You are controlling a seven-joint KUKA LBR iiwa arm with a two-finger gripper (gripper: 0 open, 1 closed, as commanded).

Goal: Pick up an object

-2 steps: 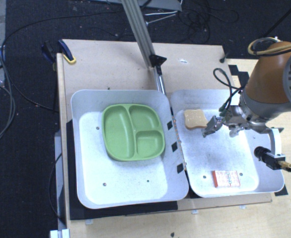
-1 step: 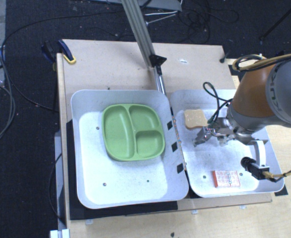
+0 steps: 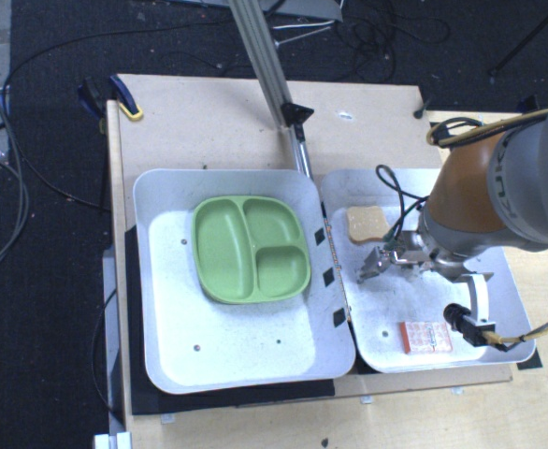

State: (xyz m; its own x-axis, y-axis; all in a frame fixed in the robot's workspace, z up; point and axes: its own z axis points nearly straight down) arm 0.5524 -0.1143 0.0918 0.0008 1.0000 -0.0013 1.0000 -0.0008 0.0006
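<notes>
A green plate with three compartments [image 3: 252,248] lies in the left bin [image 3: 162,344]. In the right bin [image 3: 377,340] a tan slice of bread [image 3: 367,224] rests near the far left corner, and a small red-and-white packet [image 3: 426,337] lies near the front edge. My gripper [image 3: 377,263] hangs over the middle of the right bin, just in front of the bread and behind the packet. Its fingers point left and down toward the bin floor, and nothing shows between them.
A grey metal pole [image 3: 266,59] slants from the top of the view down to the gap between the bins. A black cable [image 3: 396,195] loops over the right bin beside the wrist. Tan bench surface [image 3: 209,120] lies behind the bins.
</notes>
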